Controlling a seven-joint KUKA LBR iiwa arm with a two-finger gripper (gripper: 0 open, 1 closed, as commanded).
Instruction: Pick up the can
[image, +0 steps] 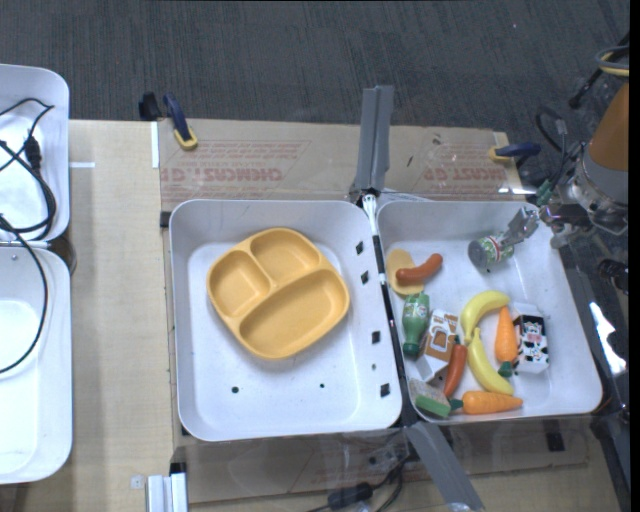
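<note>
Right white bin (560, 300): can (490, 251) apart from sausage (418, 270), bananas (484, 305).

A robotics lab: clamped cardboard bench (300, 165), white bins (200, 400), loose cables (25, 190), toy food (485, 335).

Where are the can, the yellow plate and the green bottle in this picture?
can (489, 251): camera view, on its grey side, upper part of the right bin.
yellow plate (277, 292): camera view, on the ridge between its compartments, left bin.
green bottle (414, 323): camera view, on its body, right bin's left side.
</note>
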